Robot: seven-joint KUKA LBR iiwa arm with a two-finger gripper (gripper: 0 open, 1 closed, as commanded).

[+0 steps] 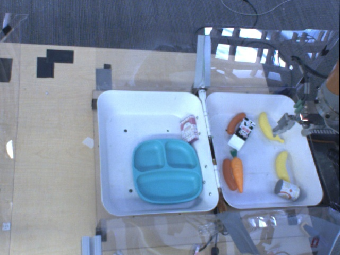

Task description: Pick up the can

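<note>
A small grey and white can (pixel 287 190) lies on its side in the front right corner of the right bin (pixel 265 202). A red and white can-like item (pixel 189 128) sits in the left bin (pixel 114 142) against the dividing wall. I cannot tell which of the two is meant. My gripper (pixel 294 125) hangs over the right bin's far right side, beside the upper banana (pixel 266 126) and well behind the grey can. It is open with nothing between its fingers.
The right bin also holds a second banana (pixel 282 165), two carrots (pixel 232 174), a cow-patterned carton (pixel 241 133) and a sausage (pixel 236 122). A blue divided plate (pixel 167 171) lies in the left bin. The arm enters at the right edge.
</note>
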